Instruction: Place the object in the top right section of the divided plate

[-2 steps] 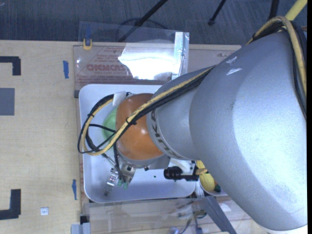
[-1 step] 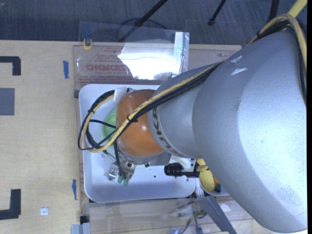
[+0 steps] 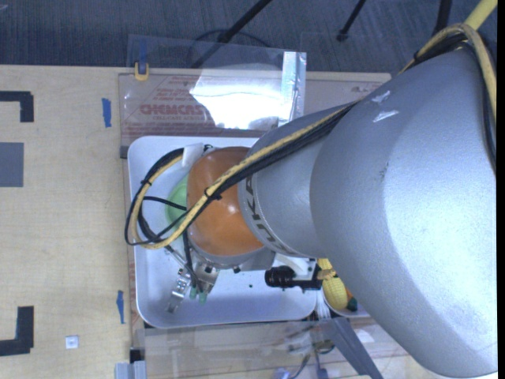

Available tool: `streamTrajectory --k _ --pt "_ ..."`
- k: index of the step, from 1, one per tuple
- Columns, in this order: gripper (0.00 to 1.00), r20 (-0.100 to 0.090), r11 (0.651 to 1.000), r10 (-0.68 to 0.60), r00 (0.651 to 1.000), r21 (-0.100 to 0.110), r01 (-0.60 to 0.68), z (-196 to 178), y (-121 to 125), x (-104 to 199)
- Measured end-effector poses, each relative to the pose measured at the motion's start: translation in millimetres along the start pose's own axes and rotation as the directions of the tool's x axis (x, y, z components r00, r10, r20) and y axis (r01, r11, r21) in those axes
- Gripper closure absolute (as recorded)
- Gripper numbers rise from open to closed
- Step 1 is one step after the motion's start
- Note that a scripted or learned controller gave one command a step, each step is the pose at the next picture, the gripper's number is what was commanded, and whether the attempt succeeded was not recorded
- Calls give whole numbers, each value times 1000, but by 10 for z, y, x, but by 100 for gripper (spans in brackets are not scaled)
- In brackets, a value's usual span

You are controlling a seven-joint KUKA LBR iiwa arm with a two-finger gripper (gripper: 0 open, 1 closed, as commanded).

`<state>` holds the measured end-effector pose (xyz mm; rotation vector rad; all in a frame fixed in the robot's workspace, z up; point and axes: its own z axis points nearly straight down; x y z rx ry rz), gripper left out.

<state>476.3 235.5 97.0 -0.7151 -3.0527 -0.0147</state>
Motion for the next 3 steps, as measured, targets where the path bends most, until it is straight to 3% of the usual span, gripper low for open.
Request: streamTrajectory --k 1,2,3 --pt "100 4 1000 1 1000 -1 -1 -88 5 -17" --pt "0 -2 1000 -3 1000 1 3 -83 15 12" --pt "0 -2 1000 -3 1000 1 3 -83 15 12"
